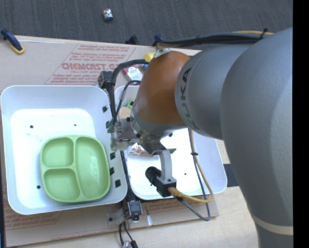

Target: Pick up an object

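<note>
1. Your gripper (127,134) sits low over the left edge of the right bin (211,185), just beside the wall it shares with the left bin (20,102); the orange band (159,94) and wrist cover it from above, so you cannot tell whether it is released, clenched or grasping.
2. You can see a small red-and-white object (137,149) lying in the right bin just under the wrist, partly hidden.
3. Look to the left bin for a green divided plate (74,168), flat in its near half, well apart from the tool.
4. Beyond the wrist, at the right bin's far rim, you can make out another small packet (134,73).
5. Both bins rest on a cardboard sheet (66,61) with red print.
</note>
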Robot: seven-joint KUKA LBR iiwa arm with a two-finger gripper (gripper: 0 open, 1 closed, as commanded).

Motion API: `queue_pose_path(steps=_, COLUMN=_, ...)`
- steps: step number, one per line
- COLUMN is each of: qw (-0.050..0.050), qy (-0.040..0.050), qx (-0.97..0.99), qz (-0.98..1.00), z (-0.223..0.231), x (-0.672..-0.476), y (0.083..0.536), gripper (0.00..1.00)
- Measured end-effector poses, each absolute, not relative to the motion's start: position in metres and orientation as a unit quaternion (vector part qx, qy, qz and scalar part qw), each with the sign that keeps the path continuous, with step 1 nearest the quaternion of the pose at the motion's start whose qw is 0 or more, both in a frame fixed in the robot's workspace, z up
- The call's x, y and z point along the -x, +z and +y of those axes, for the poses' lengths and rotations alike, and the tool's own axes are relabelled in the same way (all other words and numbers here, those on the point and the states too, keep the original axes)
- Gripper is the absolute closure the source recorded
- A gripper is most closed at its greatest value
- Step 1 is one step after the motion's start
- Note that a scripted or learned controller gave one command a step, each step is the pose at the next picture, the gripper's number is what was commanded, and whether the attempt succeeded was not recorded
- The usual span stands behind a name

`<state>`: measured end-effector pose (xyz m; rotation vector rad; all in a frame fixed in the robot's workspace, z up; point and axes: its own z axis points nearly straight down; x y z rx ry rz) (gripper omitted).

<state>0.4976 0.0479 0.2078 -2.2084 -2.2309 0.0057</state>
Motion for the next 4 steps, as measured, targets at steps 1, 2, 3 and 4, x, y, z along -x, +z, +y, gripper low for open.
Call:
queue_pose_path(steps=1, qw=0.001, qy=0.0020, qx=0.704, qz=-0.710, z=0.064, x=-0.476, y=0.219, gripper=1.00)
queue_pose_path(steps=2, qw=0.001, qy=0.0013, qx=0.705, qz=-0.709, z=0.016, x=-0.519, y=0.191, gripper=1.00)
queue_pose_path(steps=3, qw=0.000, qy=0.0013, qx=0.705, qz=-0.710, z=0.016, x=-0.519, y=0.191, gripper=0.00)
queue_pose_path(steps=4, qw=0.000, qy=0.0013, qx=0.705, qz=-0.710, z=0.016, x=-0.519, y=0.191, gripper=0.00)
